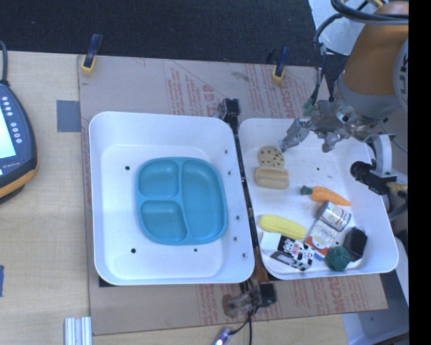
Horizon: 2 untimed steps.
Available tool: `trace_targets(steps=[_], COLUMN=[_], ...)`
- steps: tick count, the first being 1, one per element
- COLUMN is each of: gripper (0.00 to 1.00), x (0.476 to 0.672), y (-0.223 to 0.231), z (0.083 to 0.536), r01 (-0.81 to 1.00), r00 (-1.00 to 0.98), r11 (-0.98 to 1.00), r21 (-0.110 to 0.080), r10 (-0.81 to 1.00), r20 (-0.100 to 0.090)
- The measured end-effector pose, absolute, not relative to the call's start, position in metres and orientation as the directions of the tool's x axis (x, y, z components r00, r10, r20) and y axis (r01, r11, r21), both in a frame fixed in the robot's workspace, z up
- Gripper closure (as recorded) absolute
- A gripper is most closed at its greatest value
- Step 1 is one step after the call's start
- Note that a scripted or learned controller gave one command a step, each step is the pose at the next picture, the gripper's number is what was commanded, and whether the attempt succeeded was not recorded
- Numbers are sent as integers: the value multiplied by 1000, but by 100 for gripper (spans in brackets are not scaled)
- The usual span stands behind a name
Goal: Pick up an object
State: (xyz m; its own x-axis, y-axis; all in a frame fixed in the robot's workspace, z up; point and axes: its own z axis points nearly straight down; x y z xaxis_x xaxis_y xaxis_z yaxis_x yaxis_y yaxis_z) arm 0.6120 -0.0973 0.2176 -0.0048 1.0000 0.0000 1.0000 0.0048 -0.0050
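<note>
Looking down on the bench, we are seeing faint red printed writing repeated across the brown cardboard sheet (165, 85) under the bins, but it is too small for us to read. The small white and red can (333, 215) and the flat printed packet (293, 250) are also carrying labels, and these are too blurred to read.

The grey two-finger gripper (310, 139) is hanging over the upper part of the right white bin (388, 261). Its two fingers are standing clearly apart, one pointing down to the left and the other to the right, and nothing is sitting between them.

The things that can be picked are all lying in the right bin. A round brown cookie with dark chips (271, 156) is lying just beside the left fingertip, a little below it and to its left. A tan block like a piece of bread (271, 178) is touching the cookie from below. An orange carrot with a green end (325, 194) is lying below the gripper, apart from it. A yellow corn cob (283, 226) is lying further down, near the packet. A dark green round object (337, 259) and a black object (355, 241) are sitting in the lower right corner, well apart from the gripper.

The left white bin (108, 192) is holding a blue plastic plate with three compartments (181, 200).
</note>
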Motion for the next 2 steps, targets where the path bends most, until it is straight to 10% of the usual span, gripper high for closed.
trace_targets(steps=[2], gripper=[0], x=[539], y=[-190], z=[95], r01=[1000], r00=[-4], r11=[4], r21=[6], r10=[1000], r20=[-10])
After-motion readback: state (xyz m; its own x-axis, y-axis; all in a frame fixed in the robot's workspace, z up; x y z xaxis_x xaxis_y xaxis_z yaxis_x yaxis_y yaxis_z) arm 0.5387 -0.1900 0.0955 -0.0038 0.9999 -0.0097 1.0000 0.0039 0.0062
